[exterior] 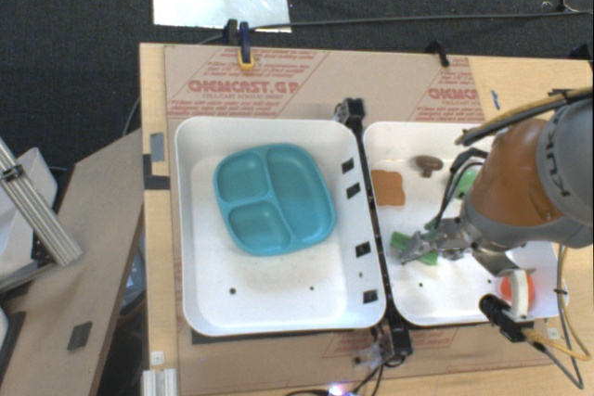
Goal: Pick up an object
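While the arm (520, 181) leans low into the right bin (436, 315), its claw (415, 248) pinches a green object (403, 242).

"CHEMCAST GP" on brown bench sheet (243, 88)

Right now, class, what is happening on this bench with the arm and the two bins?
A grey arm with an orange band reaches in from the right over the right bin. Its end effector is low in that bin, right at a green object; whether it has hold of it cannot be told. An orange piece and a brown piece lie further back in the same bin. The left bin holds a teal divided plate, apart from the arm.
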Tool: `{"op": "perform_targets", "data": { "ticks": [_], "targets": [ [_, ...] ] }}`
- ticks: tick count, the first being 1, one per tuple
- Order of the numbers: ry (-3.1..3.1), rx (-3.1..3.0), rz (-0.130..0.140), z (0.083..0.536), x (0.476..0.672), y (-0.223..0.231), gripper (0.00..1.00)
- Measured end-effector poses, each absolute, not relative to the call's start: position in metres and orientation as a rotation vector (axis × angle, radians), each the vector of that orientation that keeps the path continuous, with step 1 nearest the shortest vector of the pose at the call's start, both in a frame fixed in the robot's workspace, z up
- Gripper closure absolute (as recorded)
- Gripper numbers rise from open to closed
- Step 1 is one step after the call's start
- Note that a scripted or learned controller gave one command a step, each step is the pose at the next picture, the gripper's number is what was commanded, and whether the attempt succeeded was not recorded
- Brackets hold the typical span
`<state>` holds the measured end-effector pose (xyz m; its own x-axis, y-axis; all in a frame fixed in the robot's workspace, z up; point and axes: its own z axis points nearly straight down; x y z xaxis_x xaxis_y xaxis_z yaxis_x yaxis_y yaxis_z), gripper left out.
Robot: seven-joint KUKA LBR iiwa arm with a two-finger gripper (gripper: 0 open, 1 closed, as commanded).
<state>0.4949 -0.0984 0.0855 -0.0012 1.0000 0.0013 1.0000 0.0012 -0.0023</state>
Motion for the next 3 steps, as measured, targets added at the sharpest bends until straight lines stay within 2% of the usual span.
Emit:
{"op": "perform_targets", "data": {
  "ticks": [1,3],
  "targets": [
    [-2.223,-2.22,-0.001,0.098,0.496,-0.099,1.0],
    [-2.23,-2.221,-0.006,0.209,0.501,-0.101,1.0]
  ]
}}
